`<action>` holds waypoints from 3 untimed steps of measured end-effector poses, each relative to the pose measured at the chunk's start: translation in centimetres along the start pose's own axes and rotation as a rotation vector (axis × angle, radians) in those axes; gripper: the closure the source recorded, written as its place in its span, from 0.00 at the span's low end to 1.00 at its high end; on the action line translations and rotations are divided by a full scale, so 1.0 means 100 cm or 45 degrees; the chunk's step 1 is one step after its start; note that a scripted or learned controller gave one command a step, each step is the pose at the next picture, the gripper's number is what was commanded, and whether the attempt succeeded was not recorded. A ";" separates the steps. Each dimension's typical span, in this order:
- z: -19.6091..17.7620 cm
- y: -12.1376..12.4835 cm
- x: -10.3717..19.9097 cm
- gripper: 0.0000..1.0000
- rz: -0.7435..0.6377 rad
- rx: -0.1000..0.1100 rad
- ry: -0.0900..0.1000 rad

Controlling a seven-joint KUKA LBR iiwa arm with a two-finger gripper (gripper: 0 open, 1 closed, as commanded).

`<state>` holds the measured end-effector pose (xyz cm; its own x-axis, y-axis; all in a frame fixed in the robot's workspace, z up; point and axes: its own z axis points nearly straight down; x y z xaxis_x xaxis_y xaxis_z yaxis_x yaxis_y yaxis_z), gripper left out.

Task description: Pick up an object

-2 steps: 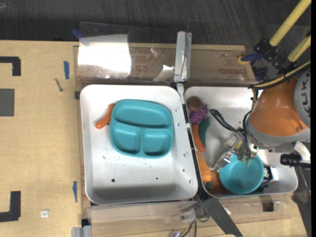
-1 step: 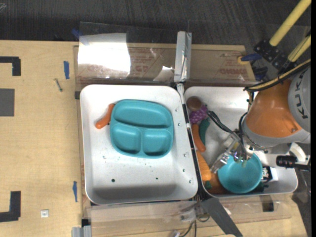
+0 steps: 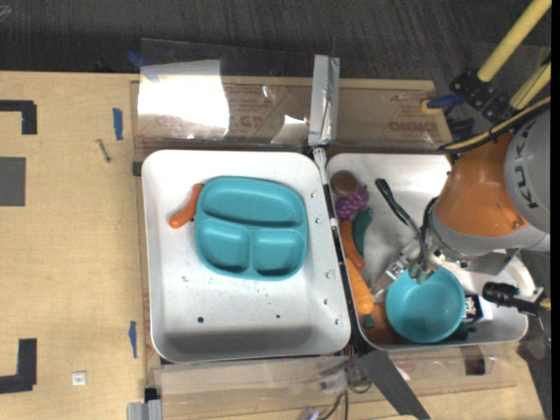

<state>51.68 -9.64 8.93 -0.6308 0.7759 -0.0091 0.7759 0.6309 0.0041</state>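
You are seeing the gripper [image 3: 418, 268] hanging over the teal bowl's [image 3: 426, 305] rim, its grip state hidden by the arm.

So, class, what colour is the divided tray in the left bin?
Teal, seen in the camera view: divided tray.

The grey, rounded metal robot arm [image 3: 529, 160] carries a glossy orange band [image 3: 477, 201] above its wrist and dark lettering on its shell. Below sits a pale grey collar, with black cables trailing toward the silvery metal hand [image 3: 413, 268].
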 end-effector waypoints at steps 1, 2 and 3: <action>-0.012 0.003 -0.002 1.00 -0.001 -0.009 -0.009; -0.099 0.107 0.071 1.00 -0.031 -0.009 0.008; -0.138 0.154 0.013 1.00 0.090 -0.001 0.006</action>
